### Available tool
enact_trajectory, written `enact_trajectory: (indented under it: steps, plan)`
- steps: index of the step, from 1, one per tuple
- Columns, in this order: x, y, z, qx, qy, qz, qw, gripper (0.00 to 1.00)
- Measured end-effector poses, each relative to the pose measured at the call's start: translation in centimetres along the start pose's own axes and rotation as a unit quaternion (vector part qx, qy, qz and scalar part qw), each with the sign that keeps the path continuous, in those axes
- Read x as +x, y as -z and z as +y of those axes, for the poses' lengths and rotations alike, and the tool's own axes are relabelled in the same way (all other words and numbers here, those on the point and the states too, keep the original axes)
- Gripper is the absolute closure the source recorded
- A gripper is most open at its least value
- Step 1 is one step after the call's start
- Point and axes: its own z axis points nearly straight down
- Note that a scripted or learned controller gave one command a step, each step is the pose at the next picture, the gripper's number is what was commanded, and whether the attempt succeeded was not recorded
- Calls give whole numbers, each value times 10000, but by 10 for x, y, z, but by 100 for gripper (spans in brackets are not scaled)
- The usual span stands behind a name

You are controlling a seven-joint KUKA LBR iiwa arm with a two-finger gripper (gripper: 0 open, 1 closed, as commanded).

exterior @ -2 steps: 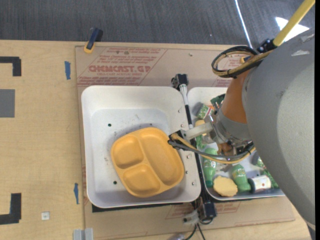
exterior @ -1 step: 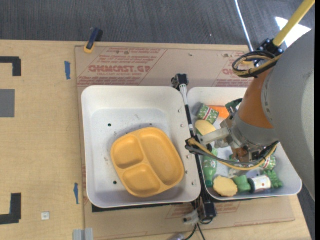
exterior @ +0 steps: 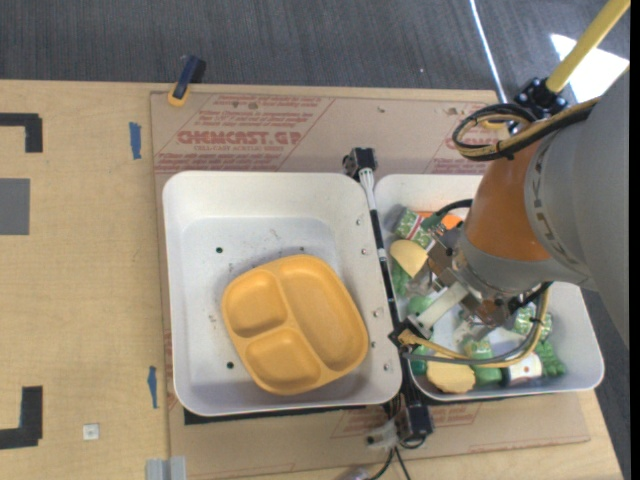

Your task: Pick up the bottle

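A: Where's the hand (exterior: 470,313)?

B: Low inside the right bin (exterior: 590,353), under the grey arm (exterior: 570,198) and its orange band (exterior: 505,213). Whether it is open or closed, I cannot tell; the wrist hides that part.

A: And the bottle?

B: The bottle (exterior: 505,372) lies on its side along the right bin's near wall, just below the hand. It looks green, with a white section and a small orange spot toward its right end. The arm and a looped cable cover part of it, so its full outline is unclear.

A: What else is around it?

B: A pale yellow piece (exterior: 450,376) lies just beside its left end, another pale piece (exterior: 408,257) sits near the divider, and green packets (exterior: 410,223) lie toward the bin's far corner.

A: The left bin (exterior: 190,208)?

B: It holds a yellow three-compartment plate (exterior: 293,323). Both bins sit on a cardboard sheet (exterior: 250,128) on the desk (exterior: 70,268).
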Motion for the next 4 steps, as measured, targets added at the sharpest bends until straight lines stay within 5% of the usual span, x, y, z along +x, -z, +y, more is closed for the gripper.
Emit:
enact_trajectory:
  steps: [1, 2, 3, 4]
  plan:
    - [-86, -11, 123, -24, -653, 8, 9979, 0]
    - [-68, -87, 107, -64, -995, 62, 9950, 0]
    - [-23, 0, 34, -6, -1773, 11, 9841, 0]
    - [-22, 10, 34, -5, -1753, 9, 9845, 100]
